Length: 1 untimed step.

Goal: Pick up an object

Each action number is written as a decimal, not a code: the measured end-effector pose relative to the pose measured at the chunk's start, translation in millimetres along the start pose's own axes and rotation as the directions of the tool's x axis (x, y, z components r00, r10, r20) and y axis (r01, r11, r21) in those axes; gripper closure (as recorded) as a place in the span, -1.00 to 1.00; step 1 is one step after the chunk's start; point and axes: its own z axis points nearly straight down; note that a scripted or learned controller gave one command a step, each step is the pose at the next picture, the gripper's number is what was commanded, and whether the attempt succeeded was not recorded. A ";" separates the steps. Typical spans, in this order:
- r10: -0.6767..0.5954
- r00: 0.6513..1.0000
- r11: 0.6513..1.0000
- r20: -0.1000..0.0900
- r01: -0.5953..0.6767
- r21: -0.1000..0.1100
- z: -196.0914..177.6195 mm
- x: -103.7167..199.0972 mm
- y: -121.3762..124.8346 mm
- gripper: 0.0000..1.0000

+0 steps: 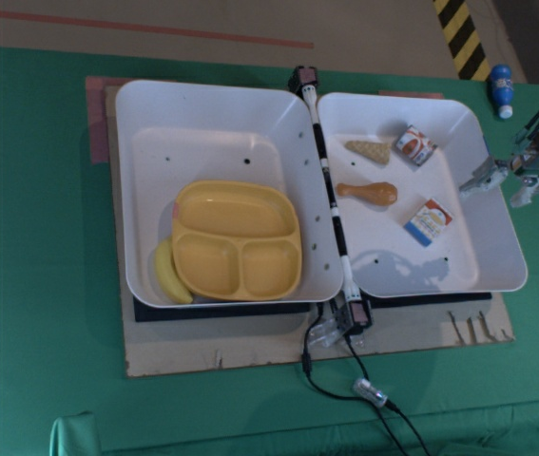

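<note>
- Left bin (145, 112): divided tray (237, 240), banana (168, 274) touching its left edge.
- Right bin (497, 255): cracker wedge (369, 150) and can (415, 144) behind; drumstick (369, 193) centre; small box (429, 221) right of it.
- Gripper (502, 183) over right rim.

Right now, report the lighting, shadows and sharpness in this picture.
Camera view: dim, even lighting with a bluish cast; a soft shadow of the arm falls on the right bin's floor; the gripper at the right edge looks slightly blurred; the yellow tray and small packets stay reasonably sharp.
</note>
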 end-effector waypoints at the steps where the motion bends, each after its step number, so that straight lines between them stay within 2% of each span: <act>1: -0.003 1.000 1.000 0.000 0.003 0.001 88.1 30.6 73.5 -1.00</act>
